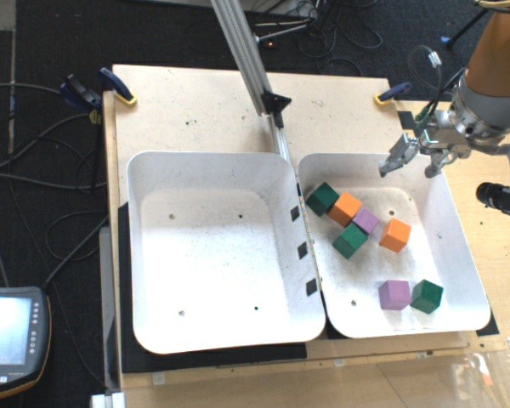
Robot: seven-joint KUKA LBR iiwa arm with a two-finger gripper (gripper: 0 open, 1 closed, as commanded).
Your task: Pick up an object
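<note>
Lowest in the frame, at the bottom left corner, sits a teach pendant (8, 338), and just above the lower edge the table (195, 113) carries two shallow white bins side by side. Toward the lower right, the right bin (459, 228) holds all the blocks: a purple cube (394, 295) touching a green cube (427, 297) near its front wall, an orange cube (395, 235) alone at mid-right, and a tight cluster of green (323, 199), orange (347, 208), purple (366, 221) and green (350, 241) toward the divider. That counts three green, two orange, two purple: seven cubes. At centre left lies the left bin (153, 177). In the upper right the pincer (415, 159) hangs above the right bin's far rim, fingers spread and released, grasping nothing. For a clean pick, I judge the lone orange cube the best target: it stands apart from its neighbours, so the fingers could descend straight down on either side, squared to its faces, whereas the cluster risks a finger landing on a neighbour.
</note>
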